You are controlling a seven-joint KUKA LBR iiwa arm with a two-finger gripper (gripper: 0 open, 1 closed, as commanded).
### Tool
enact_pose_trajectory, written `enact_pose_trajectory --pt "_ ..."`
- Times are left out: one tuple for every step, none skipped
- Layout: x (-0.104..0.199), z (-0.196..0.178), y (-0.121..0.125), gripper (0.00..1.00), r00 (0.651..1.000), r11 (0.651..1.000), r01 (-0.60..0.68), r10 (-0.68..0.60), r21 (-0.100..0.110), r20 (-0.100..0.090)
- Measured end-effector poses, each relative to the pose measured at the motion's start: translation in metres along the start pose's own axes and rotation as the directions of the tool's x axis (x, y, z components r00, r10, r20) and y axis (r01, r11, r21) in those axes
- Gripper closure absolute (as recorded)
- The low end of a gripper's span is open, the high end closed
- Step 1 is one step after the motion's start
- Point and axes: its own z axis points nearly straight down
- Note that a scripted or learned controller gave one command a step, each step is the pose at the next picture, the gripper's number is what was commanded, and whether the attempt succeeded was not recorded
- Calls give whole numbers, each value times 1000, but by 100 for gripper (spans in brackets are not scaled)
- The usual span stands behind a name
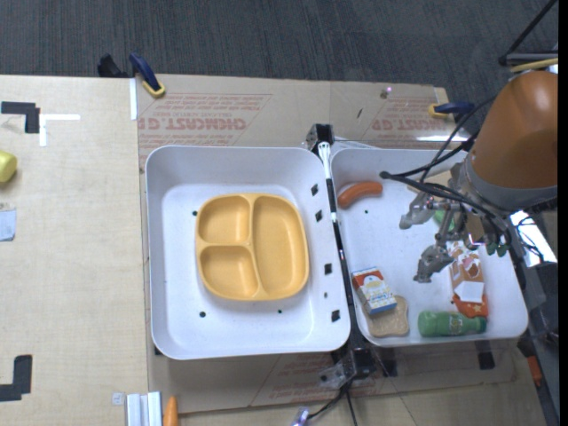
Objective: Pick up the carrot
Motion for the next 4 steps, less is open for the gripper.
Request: enact_pose_trajectory --pt "-40 8 91 0 976 976 -219 219 0 0" --pt "-29 2 190 0 879 879 -476 476 1 -1" --pt "-94 84 224 0 898 898 -439 439 -15 22" --pt "-14 106 242 0 901 901 -434 434 0 -1"
